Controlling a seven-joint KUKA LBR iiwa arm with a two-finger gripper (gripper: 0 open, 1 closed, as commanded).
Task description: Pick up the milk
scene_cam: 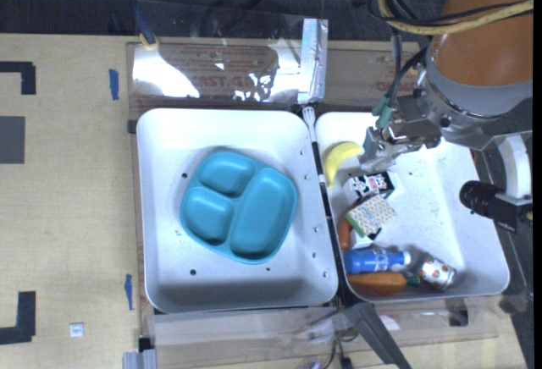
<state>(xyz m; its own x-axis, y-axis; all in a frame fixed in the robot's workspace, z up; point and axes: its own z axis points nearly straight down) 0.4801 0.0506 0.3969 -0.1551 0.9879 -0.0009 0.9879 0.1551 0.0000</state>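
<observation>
Just below gripper (375, 157): milk (371, 185) (right bin (474, 274)).

Bins (161, 190) white. Divided plate (239, 204) turquoise. Arm (500, 12) grey, orange band. Round item (340, 157) yellow. Small carton (371, 184) black-white patches, red accent. Packet (373, 215) chequered. Bottle (377, 260) blue, white label. Carrot-like piece (377, 281) orange. Can (434, 273) red-white-green.

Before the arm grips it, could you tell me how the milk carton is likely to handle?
The milk carton looks like a small box, so it probably won't roll. It appears to be lying against the checkered packet and near the banana, so a push may shift those too. If cardboard, a hard squeeze could dent it.
</observation>
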